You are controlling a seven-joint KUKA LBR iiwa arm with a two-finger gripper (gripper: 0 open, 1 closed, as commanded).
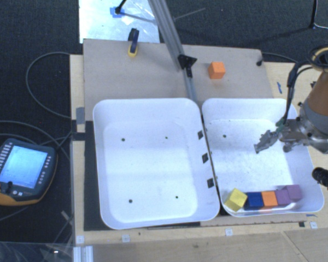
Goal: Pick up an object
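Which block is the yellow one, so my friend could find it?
Look at the right white bin, along its near edge, where a row of blocks lies. The yellow block is at the row's left end, beside the blue block, turned crooked and the only yellow one.

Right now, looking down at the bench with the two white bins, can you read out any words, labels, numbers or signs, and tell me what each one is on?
No text can be read.
The handheld grey and orange control pendant: its lit screen is too blurred to read.
The small white tags on the bench's front edge: too small to read.
The coloured blocks and the orange cube: no markings visible.
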